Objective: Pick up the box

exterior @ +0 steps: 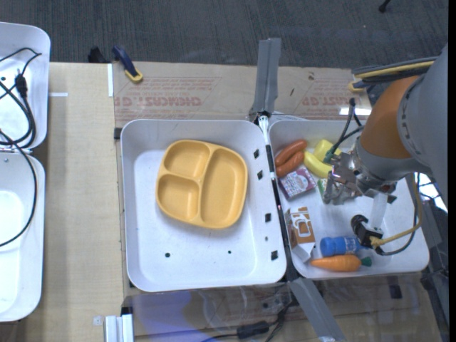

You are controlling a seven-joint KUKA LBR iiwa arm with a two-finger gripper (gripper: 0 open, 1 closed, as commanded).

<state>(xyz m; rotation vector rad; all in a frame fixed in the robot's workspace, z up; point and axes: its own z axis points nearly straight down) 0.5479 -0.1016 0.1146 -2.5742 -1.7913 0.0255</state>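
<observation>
Box [301, 226] lies flat against the left wall of the right bin [410, 258], lower-middle right of frame, brown-and-white with a dark logo, tilted slightly. Just right of it and below: blue bottle [340, 245] on its side, carrot [336, 263] along the bin's bottom edge. Above the box: small pink packet [297, 183], then two sausages [288, 157], yellow banana-like piece [319, 161] next to them. Arm comes in from the right edge, orange band [388, 123] upper right, grey wrist angled down-left into the right bin. Gripper [335, 189] sits right of the pink packet, above and to the right of the box, apart from it; can't tell the state of the jaws from this angle. Left bin [142, 262] at centre holds a yellow divided plate [202, 184]. Both bins sit on the desk [78, 191].
</observation>
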